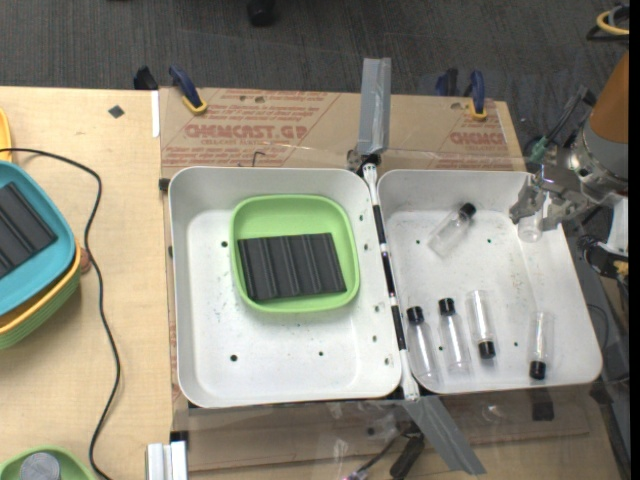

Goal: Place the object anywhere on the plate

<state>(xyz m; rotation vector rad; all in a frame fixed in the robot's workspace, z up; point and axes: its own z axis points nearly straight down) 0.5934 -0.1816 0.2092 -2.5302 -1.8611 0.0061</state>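
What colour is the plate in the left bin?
Light green plate, with a dark ribbed insert; camera view.

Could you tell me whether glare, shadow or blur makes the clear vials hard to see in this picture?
In the camera view the lighting is even and soft; the vials are sharp but nearly vanish against the white right bin, their black caps marking them; the green plate stands out clearly; the hand looks slightly soft.

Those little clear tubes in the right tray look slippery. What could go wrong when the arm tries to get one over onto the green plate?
1. The vials are round, clear and lie close together near the right bin's front, so the gripper might pinch two or knock one rolling.
2. The carry must cross the raised divider between the bins; a loosely held vial could drop there.
3. The green plate holds a ridged black insert; a vial might roll along it.
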